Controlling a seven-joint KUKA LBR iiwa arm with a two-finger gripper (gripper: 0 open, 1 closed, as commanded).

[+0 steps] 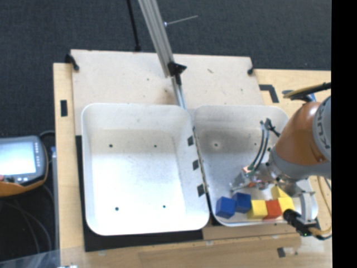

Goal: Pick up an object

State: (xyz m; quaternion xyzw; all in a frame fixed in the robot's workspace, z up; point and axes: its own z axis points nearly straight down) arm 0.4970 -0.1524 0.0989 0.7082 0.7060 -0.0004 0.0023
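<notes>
Blocks (254, 206) look light, rigid, likely best pinched across flat sides; gripper (252, 177) above them, whether open I cannot tell.

Camera position: fixed above the bench (150, 74), moderately far.
Facing: downward at a slant.
Coverage: both bins; arm (304, 141) enters at frame right.

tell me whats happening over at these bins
A grey and orange robot arm reaches into the right bin, its claw low over a cluster of blocks in the near corner: two blue blocks, yellow ones and a red one. Nothing looks lifted. The left bin sits alongside.
</notes>
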